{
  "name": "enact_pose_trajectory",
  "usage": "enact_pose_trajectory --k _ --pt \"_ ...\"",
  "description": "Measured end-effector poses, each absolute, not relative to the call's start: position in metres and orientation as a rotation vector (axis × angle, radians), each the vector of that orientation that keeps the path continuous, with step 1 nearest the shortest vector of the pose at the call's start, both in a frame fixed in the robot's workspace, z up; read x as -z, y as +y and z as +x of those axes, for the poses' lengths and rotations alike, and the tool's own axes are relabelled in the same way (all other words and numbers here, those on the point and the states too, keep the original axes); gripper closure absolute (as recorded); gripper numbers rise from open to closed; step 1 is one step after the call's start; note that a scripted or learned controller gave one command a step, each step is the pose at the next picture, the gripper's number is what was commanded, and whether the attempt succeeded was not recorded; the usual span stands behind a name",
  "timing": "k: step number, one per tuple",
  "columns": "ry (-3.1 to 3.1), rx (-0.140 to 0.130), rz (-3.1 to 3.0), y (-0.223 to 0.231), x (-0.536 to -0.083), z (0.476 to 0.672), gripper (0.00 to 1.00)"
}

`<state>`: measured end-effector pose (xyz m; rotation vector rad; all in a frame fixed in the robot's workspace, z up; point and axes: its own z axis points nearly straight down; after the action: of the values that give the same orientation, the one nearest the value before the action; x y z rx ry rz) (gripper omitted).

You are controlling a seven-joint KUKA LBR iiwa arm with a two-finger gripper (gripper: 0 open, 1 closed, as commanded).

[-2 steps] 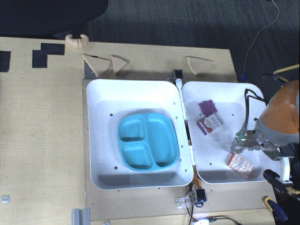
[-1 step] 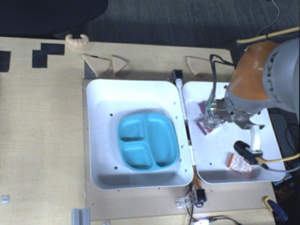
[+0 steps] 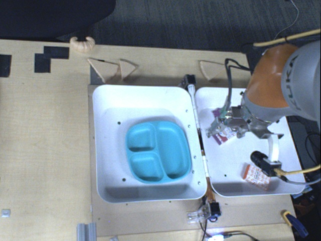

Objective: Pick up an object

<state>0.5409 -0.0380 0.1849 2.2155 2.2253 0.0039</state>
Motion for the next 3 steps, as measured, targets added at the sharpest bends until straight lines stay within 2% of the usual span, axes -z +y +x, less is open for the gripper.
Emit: enact_pose_trajectory --k 1,2,3 --pt "2.225 -0.004 2.216 -0.038 -0.185 0.541 0.00" --pt "2.221 -0.006 2.214 -0.084 -0.088 0.566 0.00" --pt "2.221 -0.012 2.209 -0.083 -0.100 0.568 1.00"
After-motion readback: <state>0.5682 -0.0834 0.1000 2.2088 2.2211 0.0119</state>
